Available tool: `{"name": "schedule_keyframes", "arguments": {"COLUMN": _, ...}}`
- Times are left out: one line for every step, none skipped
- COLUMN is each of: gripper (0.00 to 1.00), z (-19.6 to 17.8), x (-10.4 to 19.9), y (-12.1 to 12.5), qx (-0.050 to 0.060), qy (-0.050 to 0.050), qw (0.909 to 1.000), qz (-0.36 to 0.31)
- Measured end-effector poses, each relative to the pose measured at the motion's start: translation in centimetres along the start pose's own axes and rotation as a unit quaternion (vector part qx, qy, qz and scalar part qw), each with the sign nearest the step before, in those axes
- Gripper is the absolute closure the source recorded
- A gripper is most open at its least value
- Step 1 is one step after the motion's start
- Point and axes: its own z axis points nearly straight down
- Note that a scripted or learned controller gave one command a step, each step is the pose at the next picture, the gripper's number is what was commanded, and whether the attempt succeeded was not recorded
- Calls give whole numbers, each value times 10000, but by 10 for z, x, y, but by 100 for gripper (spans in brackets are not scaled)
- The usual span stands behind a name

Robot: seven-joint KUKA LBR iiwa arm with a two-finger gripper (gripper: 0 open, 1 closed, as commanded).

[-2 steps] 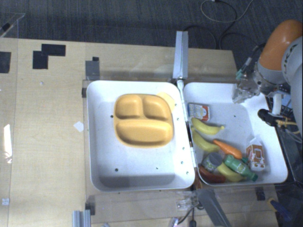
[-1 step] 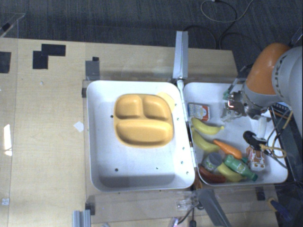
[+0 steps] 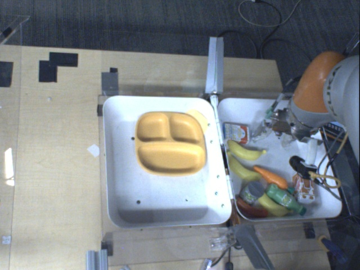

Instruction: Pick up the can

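the claw [image 3: 275, 121] hovers above the right bin [image 3: 332, 210]; its state cannot be told. the can [image 3: 251, 191] lies below the bananas [image 3: 243, 151]; descend vertically, avoiding neighbours.

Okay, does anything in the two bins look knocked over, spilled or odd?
Nothing is spilled. The yellow tray sits upside down in the left bin, and the green bottle lies on its side in the right bin's crowded near corner.

The can [image 3: 253, 190] lies on its side in the right bin [image 3: 332, 210], near the front edge. A grey end faces the camera. It rests among other items, touching a green bottle [image 3: 285, 200] and a banana [image 3: 243, 169].
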Motion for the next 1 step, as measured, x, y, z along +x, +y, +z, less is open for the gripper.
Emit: {"name": "schedule_keyframes", "arguments": {"gripper": 0, "z": -33, "x": -34, "y": 66, "qx": 44, "qy": 0, "qw": 9919, "qz": 1271}}
